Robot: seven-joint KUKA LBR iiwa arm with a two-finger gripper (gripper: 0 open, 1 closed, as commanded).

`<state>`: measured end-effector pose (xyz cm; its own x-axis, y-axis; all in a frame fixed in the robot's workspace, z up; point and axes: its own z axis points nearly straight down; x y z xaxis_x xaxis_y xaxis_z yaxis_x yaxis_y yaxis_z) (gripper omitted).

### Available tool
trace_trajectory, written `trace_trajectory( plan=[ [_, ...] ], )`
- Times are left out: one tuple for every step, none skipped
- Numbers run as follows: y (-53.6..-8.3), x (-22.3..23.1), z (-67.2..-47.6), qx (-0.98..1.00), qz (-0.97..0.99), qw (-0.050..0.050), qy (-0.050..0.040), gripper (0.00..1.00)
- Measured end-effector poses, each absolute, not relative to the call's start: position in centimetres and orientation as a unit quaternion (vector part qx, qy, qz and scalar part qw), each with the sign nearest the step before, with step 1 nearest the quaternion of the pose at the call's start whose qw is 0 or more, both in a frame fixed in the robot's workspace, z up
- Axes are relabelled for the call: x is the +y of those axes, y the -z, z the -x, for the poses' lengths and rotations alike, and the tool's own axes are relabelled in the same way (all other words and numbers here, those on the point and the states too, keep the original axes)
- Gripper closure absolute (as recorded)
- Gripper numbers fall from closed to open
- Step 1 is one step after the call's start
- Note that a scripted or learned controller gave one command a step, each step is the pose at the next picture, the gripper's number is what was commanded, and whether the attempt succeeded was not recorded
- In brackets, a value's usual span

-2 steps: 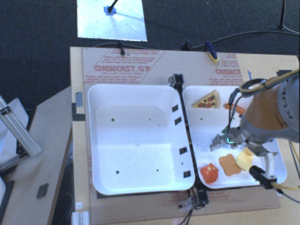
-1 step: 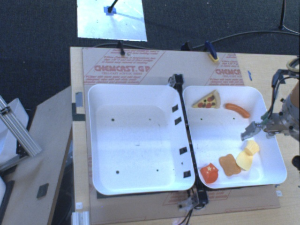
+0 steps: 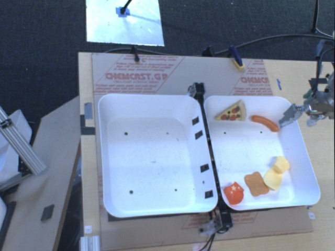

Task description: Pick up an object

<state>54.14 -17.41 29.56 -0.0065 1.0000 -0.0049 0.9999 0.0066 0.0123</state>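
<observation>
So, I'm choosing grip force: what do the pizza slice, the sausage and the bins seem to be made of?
The pizza slice and sausage look like moulded plastic toy food: flat uniform colours, smooth surfaces, though softer rubber can't be ruled out. The bins appear to be thin, glossy white plastic, judging by their rounded, formed rims.

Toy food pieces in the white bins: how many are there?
5, all in the right white bin: pizza slice and sausage at the far end; red tomato, brown toast and yellow cheese chunks at the near end.
</observation>
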Motion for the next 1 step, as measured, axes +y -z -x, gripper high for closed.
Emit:
trace_trajectory(
  plan=[
    [-13.66, -17.20, -61.19, 0.710, -0.705, -0.003, 0.0014, 0.00]
  ],
)
